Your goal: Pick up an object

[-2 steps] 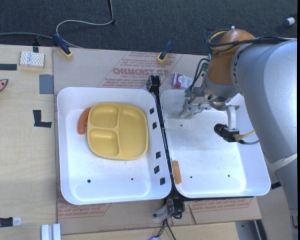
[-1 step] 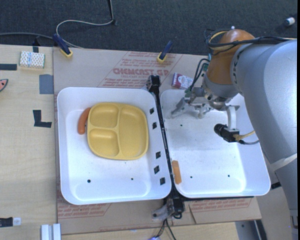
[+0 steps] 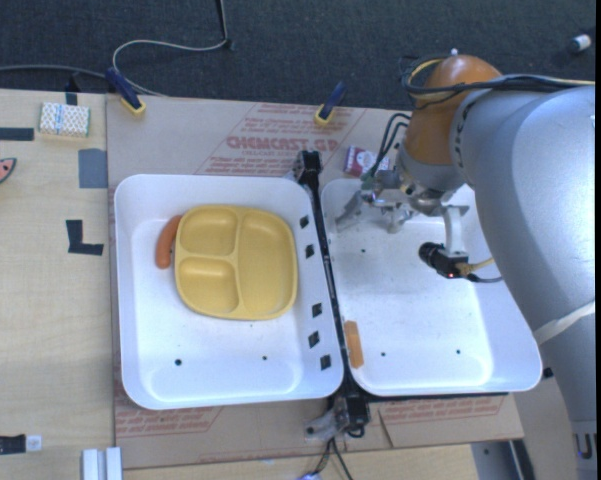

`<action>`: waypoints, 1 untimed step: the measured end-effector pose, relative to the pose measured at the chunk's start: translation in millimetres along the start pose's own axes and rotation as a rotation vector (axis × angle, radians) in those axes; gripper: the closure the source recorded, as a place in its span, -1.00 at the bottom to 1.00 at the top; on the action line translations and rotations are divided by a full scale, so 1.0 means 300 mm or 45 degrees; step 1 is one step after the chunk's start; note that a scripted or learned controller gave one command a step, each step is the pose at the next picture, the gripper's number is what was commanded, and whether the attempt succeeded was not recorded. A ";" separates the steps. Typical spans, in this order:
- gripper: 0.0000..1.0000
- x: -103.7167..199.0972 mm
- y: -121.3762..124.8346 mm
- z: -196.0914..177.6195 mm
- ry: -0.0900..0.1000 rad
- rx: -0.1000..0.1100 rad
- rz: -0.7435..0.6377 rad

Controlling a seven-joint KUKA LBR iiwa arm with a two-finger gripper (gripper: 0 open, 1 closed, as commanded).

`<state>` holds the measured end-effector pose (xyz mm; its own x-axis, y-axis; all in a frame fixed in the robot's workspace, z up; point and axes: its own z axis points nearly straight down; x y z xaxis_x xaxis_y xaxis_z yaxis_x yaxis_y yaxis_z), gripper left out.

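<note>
A yellow divided plate [image 3: 236, 261] lies in the left bin [image 3: 150, 368]. An orange sausage-shaped piece [image 3: 165, 242] rests against the plate's left edge. A second small orange piece [image 3: 353, 343] lies in the right bin [image 3: 450, 358], close to the divider at its near left. My gripper [image 3: 380, 208] hangs low over the far left part of the right bin, below the orange wrist band [image 3: 450, 78]. Nothing shows in its grasp. It is well apart from both orange pieces and from the plate.
A black divider with clips [image 3: 318, 268] runs between the bins. A small packet [image 3: 357, 160] lies on the cardboard behind the right bin. Two blue-and-yellow clamps [image 3: 126, 90] [image 3: 330, 105] hold the cardboard's far edge. The bulky grey arm [image 3: 540, 168] covers the right side.
</note>
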<state>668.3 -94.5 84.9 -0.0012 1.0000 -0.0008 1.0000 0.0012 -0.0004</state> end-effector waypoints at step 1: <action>1.00 -0.001 0.001 -0.035 -0.003 -0.002 -0.001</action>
<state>668.8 -94.8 95.4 -0.0022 1.0000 -0.0035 1.0000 0.0022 0.0015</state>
